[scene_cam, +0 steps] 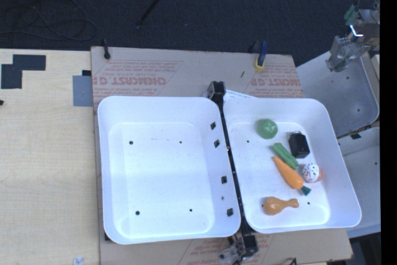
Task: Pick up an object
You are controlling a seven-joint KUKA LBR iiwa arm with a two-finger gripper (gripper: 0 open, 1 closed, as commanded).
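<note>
The right bin [338, 195] holds several small objects. A green ball [267, 128] lies near its back. A black block [299, 144] sits to the ball's right. A green stick [285, 154] and an orange carrot-shaped piece [288, 172] lie side by side in the middle. A small white and red ball [311, 172] touches the carrot's right end, with a tiny teal piece [306, 190] just below it. An orange pear-shaped toy [277, 205] lies near the front wall.
The left bin [105, 133] stands beside the right one, with a black divider rail [224, 152] between them. Both rest on a cardboard sheet [161, 74]. Grey metal hardware with cables [350, 46] sits at the top right above a grey plate [347, 93].
</note>
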